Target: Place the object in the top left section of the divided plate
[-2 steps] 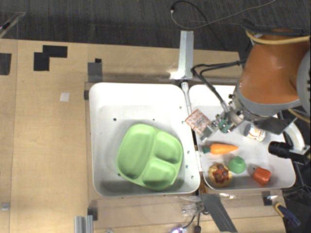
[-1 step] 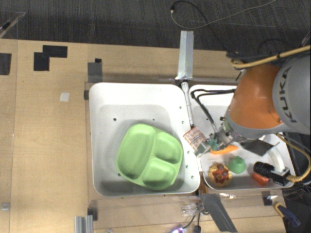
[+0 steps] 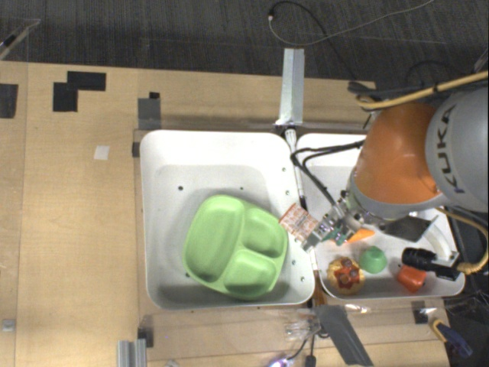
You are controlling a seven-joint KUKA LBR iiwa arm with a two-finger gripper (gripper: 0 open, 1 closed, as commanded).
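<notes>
A light green divided plate (image 3: 233, 247) lies tilted in the left bin (image 3: 164, 205), toward its front right. My gripper (image 3: 307, 229) reaches in from the right and hangs over the wall between the two bins, just off the plate's right rim. It is shut on a small red-and-white packet (image 3: 295, 220), which sticks out to the left of the fingertips, above the bin wall and next to the plate's right edge. The arm's orange band and grey body hide much of the right bin.
The right bin (image 3: 328, 159) holds a green ball (image 3: 374, 261), an orange piece (image 3: 361, 235) behind it, a red-and-yellow lumpy item (image 3: 345, 274) at the front left and a red-orange object (image 3: 411, 278) at the front right. A metal post (image 3: 292, 82) stands behind the bins.
</notes>
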